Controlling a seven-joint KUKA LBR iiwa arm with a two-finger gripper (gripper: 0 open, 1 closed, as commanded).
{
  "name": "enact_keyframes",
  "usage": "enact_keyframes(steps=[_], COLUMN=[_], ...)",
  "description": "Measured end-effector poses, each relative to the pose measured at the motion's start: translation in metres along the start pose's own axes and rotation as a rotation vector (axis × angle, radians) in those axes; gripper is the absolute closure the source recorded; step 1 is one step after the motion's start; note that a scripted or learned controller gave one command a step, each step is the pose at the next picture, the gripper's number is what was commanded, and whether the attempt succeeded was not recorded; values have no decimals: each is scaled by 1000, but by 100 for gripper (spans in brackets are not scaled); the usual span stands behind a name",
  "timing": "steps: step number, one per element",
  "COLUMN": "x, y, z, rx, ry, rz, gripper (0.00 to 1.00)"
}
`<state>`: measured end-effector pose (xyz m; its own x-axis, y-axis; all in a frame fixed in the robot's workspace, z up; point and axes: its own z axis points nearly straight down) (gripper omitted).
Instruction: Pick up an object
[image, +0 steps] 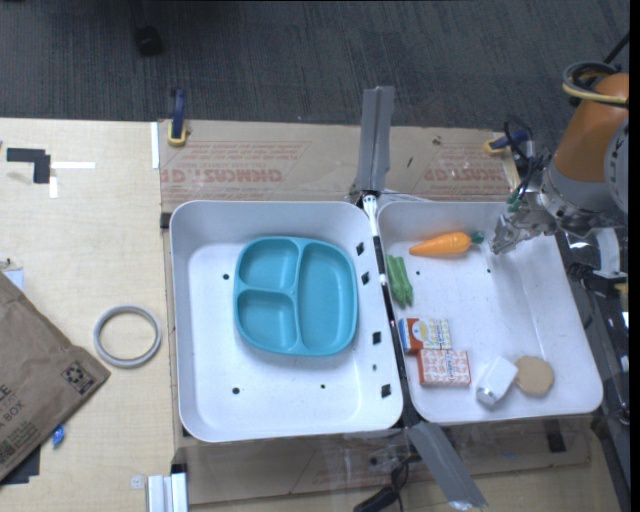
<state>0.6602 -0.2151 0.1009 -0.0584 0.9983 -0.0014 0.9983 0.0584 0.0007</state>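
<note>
The gripper (503, 238) hangs over the right bin (560, 330), just beside the toy carrot (441, 244); the fingers' state cannot be told.

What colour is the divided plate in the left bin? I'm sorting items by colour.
Light blue, a plain turquoise shade; the divided plate shows clearly in the camera view.

- The arm (590, 140) entered from the right edge of the view, at the upper corner.
- Its orange band (588, 125) sat high, with the grey wrist below it angling down and to the left.
- The gripper (503, 238) pointed down-left, its tip low over the far part of the right-hand bin.
- Dark cables ran beside the wrist.
- The fingers were too small and blurred to read.
</note>
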Motion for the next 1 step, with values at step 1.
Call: enact_keyframes(steps=[1], x=[3], y=[1], z=[0], rx=[2], ry=[5], rz=[-3], gripper=[0])
